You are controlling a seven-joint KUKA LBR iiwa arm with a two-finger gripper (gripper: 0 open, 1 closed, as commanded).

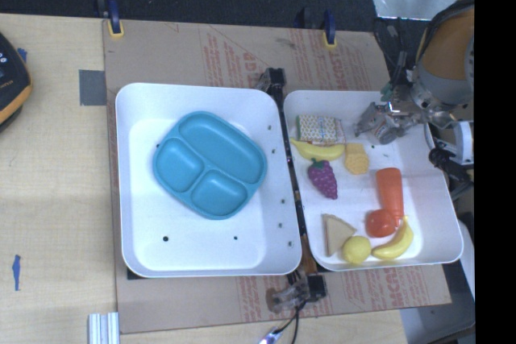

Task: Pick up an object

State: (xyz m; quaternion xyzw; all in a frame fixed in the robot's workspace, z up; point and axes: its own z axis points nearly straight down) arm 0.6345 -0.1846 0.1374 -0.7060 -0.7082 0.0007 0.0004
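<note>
Toy food fills the right bin (pixel 451 213); a small yellow piece (pixel 357 159) lies nearest the claw (pixel 385 123), just beyond it toward the rim. The claw hovers spread and empty: approach stage. Next: descend squarely over one piece.

Even, bright overhead light; slightly soft focus, perhaps mild blur.

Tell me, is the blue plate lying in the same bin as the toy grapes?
No, the blue plate lies in the left bin, while the grapes lie in the right bin.
</note>
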